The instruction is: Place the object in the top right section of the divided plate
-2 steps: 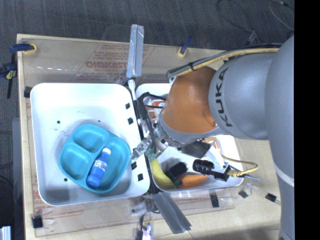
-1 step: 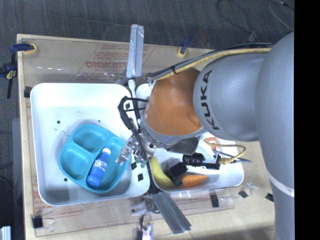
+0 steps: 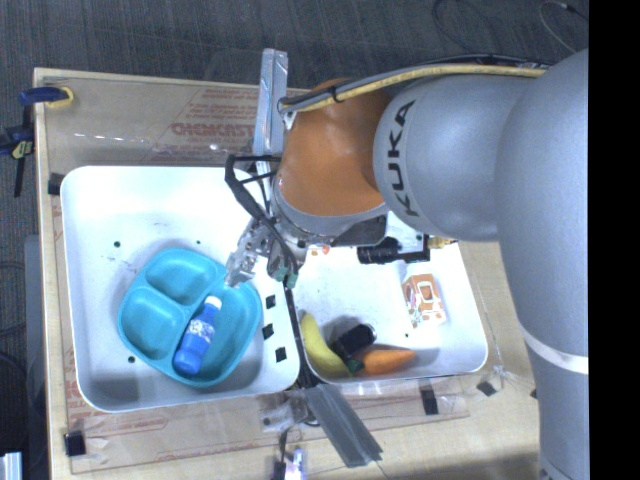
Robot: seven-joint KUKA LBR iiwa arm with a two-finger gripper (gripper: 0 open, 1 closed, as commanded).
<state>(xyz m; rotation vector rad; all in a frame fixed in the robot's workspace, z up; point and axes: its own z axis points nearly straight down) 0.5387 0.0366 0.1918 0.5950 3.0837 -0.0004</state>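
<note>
bottle (image 3: pixel 200 333) in divided plate (image 3: pixel 185 268), l bin (image 3: pixel 110 208); banana (image 3: pixel 317 346), carrot (image 3: pixel 385 360) in r bin (image 3: pixel 380 288); gripper (image 3: pixel 255 263) state unclear.

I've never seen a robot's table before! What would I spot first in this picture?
The huge grey arm with its orange band jumps out first, reaching in from the right over both white bins. Next is the bright blue divided plate in the left bin, with a blue bottle lying in its right-hand section. A yellow banana and an orange carrot lie at the right bin's near edge.
</note>
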